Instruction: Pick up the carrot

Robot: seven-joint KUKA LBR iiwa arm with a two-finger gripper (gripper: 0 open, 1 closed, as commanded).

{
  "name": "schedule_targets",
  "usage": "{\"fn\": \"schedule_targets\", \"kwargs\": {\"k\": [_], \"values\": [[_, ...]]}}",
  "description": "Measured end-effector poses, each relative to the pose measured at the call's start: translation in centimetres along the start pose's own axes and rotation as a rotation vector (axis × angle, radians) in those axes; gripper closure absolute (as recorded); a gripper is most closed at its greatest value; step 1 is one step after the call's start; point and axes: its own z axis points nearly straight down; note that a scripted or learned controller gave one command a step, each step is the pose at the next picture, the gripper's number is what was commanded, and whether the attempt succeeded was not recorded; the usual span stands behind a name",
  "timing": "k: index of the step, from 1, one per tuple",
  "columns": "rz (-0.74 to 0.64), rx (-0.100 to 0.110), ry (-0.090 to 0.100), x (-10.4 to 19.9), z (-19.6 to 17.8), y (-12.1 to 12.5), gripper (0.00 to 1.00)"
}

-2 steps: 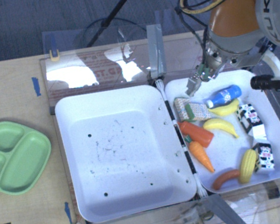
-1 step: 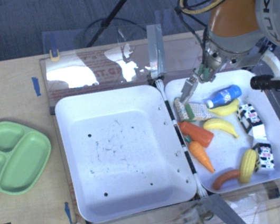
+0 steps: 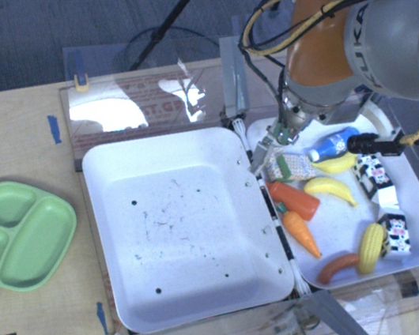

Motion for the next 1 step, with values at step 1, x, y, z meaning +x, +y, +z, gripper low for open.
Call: {"fn": "schedule_targets", "kwargs": {"k": [1], "values": [[-0.068,-0.003,-0.004,-4.09,-0.13,1.84,0.0]]}}
